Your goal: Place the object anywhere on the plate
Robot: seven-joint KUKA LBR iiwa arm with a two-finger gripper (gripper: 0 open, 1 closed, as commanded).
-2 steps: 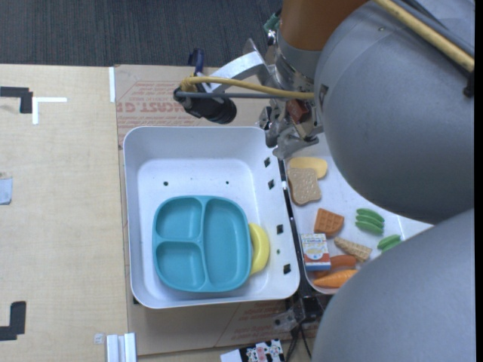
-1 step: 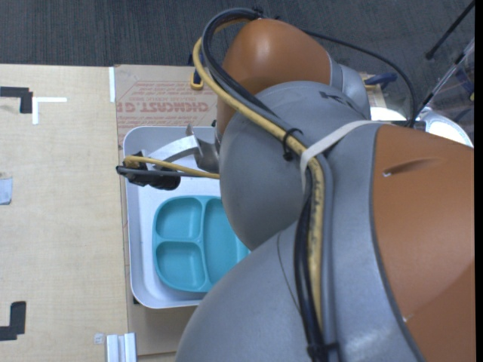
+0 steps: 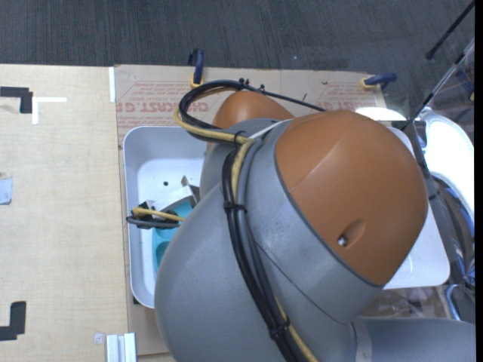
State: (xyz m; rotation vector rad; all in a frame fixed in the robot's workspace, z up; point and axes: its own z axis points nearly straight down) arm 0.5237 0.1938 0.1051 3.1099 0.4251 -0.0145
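The grey and orange arm (image 3: 317, 225) covers most of the bench and hides much of both bins. Its gripper (image 3: 170, 205) hangs low inside the left white bin (image 3: 136, 164), near that bin's left wall. Just below the gripper a patch of a teal-blue plate (image 3: 161, 247) peeks out from under the arm. The arm hides the rest of the plate. No loose object can be made out at the gripper.
A strip of the right white bin (image 3: 426, 255) shows past the arm's right side. Blue clamps (image 3: 196, 65) hold a cardboard sheet (image 3: 151, 96) behind the bins. The pale wooden bench top (image 3: 60, 202) stretches to the left.
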